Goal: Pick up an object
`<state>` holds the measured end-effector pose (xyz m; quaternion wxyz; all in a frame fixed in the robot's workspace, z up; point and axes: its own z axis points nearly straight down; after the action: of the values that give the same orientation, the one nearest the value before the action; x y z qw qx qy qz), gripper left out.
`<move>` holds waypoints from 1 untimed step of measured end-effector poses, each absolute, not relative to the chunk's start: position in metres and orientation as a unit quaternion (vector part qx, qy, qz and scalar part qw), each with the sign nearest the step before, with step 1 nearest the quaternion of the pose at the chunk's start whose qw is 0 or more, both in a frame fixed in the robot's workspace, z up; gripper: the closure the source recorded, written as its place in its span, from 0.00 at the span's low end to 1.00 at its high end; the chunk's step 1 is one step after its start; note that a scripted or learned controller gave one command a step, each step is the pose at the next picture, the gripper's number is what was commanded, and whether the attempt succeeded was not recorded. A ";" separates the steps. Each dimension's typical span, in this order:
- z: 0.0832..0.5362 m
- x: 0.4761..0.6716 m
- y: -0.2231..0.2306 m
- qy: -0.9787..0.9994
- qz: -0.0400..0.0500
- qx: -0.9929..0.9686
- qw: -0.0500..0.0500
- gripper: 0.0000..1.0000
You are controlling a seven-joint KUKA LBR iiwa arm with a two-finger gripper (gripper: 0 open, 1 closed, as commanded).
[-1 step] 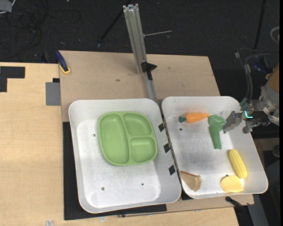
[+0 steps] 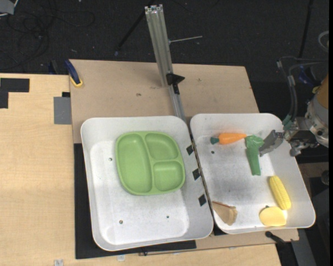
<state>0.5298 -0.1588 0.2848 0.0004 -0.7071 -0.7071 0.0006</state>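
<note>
Two shallow white bins sit side by side on the surface (image 2: 211, 82); the left bin (image 2: 100, 215) holds a green divided plate (image 2: 150, 163) with three compartments, lying flat near the bin's middle and slightly toward its far side; the right bin (image 2: 233, 176) holds several small toys. An orange carrot (image 2: 232, 138) with a green stem end lies along the far part of the right bin, its stem pointing toward the left bin; just beside its tip, a long green vegetable (image 2: 253, 155) lies slanted toward the near edge, its far end close to the carrot, though whether they touch cannot be told. A yellow corn cob (image 2: 279, 192) lies nearer the bin's right wall, well apart from the carrot; a rounded yellow piece (image 2: 273, 216) sits just beside the cob's near end, at the near right corner; a small brown wedge (image 2: 226, 211) rests at the near left corner, against the wall next to the left bin.

The arm reaches in from the right; the end effector (image 2: 273, 142) hangs over the right bin's far right part, its dark tip just beside the top of the green vegetable; how far it is open cannot be told, and nothing can be seen in its grip. A metal post (image 2: 160, 46) stands upright on the surface behind the bins.
</note>
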 end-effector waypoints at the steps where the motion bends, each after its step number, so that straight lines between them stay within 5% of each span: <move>1: 0.240 0.528 -0.163 -0.707 0.002 -0.707 0.003 0.00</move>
<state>0.5281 -0.1630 0.2403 0.0031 -0.7074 -0.7068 0.0020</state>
